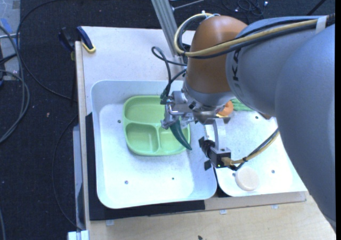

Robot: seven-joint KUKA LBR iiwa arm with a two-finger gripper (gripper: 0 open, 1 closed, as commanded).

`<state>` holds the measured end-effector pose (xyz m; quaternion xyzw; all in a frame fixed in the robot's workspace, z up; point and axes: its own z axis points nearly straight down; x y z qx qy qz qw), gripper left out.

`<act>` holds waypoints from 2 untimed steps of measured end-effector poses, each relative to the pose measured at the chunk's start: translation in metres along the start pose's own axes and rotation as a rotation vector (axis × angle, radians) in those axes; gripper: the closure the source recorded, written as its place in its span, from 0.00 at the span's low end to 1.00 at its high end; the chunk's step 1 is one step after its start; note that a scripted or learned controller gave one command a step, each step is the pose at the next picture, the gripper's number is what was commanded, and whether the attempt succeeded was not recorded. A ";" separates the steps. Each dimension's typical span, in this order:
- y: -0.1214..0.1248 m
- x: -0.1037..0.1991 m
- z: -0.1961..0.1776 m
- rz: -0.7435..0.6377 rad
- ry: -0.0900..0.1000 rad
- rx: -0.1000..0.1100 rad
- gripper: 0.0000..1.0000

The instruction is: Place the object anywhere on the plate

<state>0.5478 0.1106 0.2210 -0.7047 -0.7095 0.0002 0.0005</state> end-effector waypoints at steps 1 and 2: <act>-0.018 0.053 -0.012 0.000 0.000 -0.001 1.00; -0.018 0.050 -0.012 0.004 -0.001 0.000 0.00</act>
